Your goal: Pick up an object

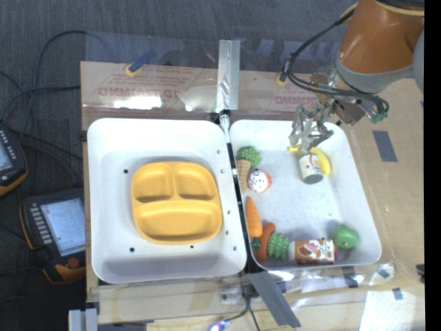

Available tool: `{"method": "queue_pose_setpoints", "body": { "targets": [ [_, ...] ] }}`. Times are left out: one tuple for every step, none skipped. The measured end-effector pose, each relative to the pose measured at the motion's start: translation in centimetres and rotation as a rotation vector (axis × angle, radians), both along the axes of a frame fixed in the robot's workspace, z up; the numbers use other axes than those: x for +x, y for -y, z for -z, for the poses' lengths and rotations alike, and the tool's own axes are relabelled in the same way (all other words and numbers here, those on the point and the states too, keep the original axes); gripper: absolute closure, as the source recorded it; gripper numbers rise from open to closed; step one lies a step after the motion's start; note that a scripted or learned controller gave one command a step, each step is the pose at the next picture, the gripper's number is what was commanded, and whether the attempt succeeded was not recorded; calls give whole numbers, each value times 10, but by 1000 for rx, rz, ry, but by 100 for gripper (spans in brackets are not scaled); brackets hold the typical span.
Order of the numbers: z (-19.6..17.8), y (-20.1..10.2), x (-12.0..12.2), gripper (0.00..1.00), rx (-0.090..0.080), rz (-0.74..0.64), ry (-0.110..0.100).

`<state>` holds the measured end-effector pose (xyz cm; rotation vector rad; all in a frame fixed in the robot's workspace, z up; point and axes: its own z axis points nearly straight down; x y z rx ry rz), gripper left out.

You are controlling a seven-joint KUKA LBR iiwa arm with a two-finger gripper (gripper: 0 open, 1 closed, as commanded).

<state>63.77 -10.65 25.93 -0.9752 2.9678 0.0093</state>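
Camera view: arm reaches from right, claw (pixel 308 138) (finger state unclear) pointing down over small can (pixel 309 168).

Two white bins (pixel 103 205) sit side by side on the tan surface (pixel 406 205). In the left bin, a yellow-orange divided tray (pixel 177 202). In the right bin, an orange carrot (pixel 253 217), a white ball (pixel 259 180) speckled with red dots, a bright green apple (pixel 346 238), a yellow banana (pixel 321 161) beside a grey-and-white can (pixel 309 169), and a bottle (pixel 313 251) with a brown, red and white label. The arm's band (pixel 382 26) glows orange above the silvery metal tool (pixel 309 134).
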Motion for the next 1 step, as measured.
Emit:
{"method": "queue_pose_setpoints", "body": {
  "targets": [
    [-10, -1, 1, 100, 4, 2, 5]
  ]
}}
